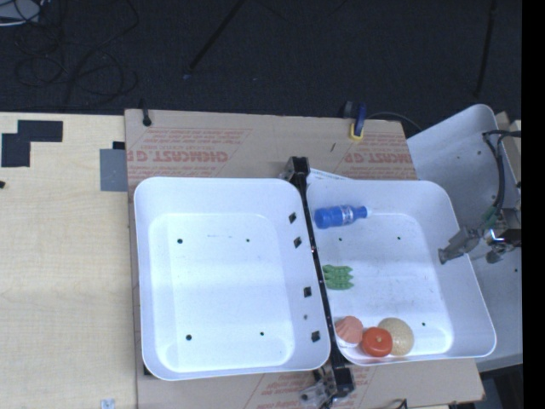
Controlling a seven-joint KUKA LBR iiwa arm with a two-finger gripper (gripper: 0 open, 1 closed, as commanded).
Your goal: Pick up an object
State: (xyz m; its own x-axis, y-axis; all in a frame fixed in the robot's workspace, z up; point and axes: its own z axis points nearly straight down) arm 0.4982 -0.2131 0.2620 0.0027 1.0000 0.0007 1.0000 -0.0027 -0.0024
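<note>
Three round items (375, 336) are sitting at 6 o'clock in right bin (464, 313); green piece (337, 277) mid-left, blue bottle (340, 216) at 11. Cardboard (196, 147) is reading "CHEMCAST GP". Gripper (456, 247) state: cannot tell.

Both white bins (217, 203) smooth glossy plastic; beneath bins, printed cardboard sheet (255, 143) matt; left of bins, counter (60, 296) pale wood-grain.
</note>
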